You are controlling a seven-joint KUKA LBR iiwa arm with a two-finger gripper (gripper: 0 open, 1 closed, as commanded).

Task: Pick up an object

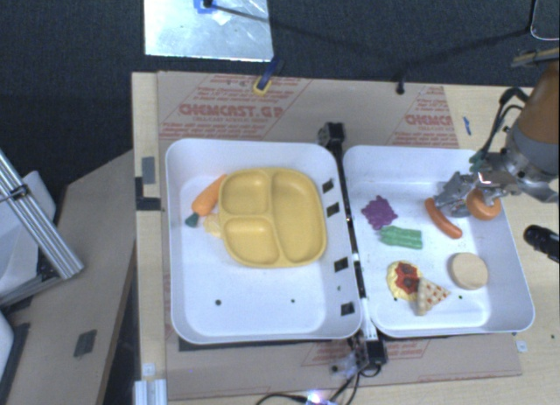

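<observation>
End effector beside sausage, orange piece.

The light wooden surface holds a flat brown cardboard sheet, and two white bins, left bin and right bin, sit side by side on it.

From my station, the arm ran off the right edge, so I saw only its wrist end. The gripper was a small grey blur above the hot dog, too indistinct to read. The yellow plate covered the right end of the carrot and most of a pale yellow piece just near of it.
</observation>
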